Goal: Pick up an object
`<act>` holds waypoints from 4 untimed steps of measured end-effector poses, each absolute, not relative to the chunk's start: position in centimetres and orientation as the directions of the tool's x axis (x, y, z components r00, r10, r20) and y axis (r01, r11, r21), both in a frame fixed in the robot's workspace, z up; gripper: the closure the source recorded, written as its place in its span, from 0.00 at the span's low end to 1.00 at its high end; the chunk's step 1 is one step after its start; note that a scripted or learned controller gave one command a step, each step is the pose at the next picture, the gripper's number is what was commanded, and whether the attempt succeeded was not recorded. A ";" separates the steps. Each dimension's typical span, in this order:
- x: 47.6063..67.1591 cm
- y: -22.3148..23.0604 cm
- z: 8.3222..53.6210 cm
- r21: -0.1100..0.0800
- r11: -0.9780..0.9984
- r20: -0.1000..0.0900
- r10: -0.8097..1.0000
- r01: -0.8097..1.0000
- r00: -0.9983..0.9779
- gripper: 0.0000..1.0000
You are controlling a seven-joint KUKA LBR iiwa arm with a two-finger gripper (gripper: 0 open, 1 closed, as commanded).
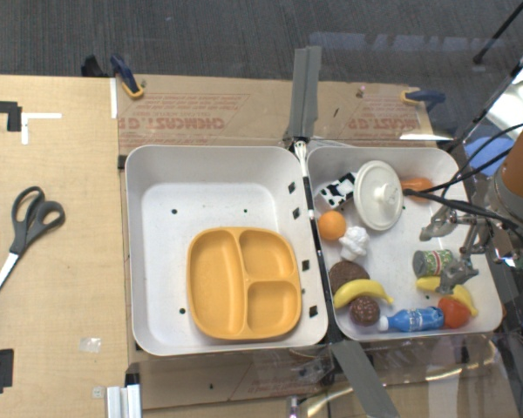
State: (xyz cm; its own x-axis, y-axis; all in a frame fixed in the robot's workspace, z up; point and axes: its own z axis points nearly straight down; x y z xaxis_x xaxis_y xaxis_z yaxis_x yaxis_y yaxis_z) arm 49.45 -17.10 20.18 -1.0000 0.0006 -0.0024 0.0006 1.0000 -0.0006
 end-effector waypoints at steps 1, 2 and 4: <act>49.1 -19.8 10.2 -0.006 0.983 -0.015 -0.185 -0.185 -0.983 0.00; 56.1 -11.6 9.3 0.000 0.990 -0.005 -0.144 -0.144 -0.990 0.00; 54.6 -22.1 9.4 -0.002 0.997 -0.007 -0.074 -0.074 -0.997 0.00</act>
